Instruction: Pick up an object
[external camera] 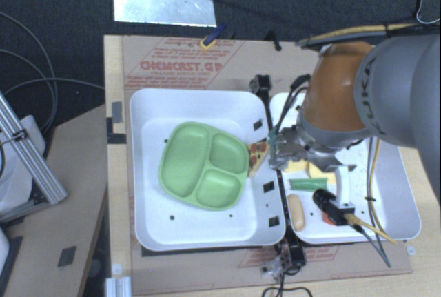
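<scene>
Camera view, entries from left to right.

1. Shallow white plastic bin on the left. It holds one light green plastic plate with three compartments, lying flat near the middle. The plate is wide and low-rimmed, so I judge it a poor pick.
2. Small flat orange-and-brown patterned piece. It lies at the right wall of the left bin, just beside the plate's right edge, and is partly hidden.
3. Two-finger gripper. It is low over the divide between the bins, tucked under the wrist. How wide it stands and whether it holds anything cannot be told.
4. Grey arm with an orange band. It covers much of the right bin.
5. Shallow white plastic bin on the right. It holds three candidates for the pick:
   - Pale yellow soft-looking lump, just right of the gripper and partly under the wrist.
   - Slim green stick, lying crosswise just below the lump.
   - Tan sausage-shaped piece, lying lengthwise along the bin's left wall.

Handling note (judgement): the patterned piece and the yellow lump are nearest. Commit to one and centre over it. Keep clear of both bin walls and descend straight. Close across the narrow side, then lift slowly to test the hold.
</scene>
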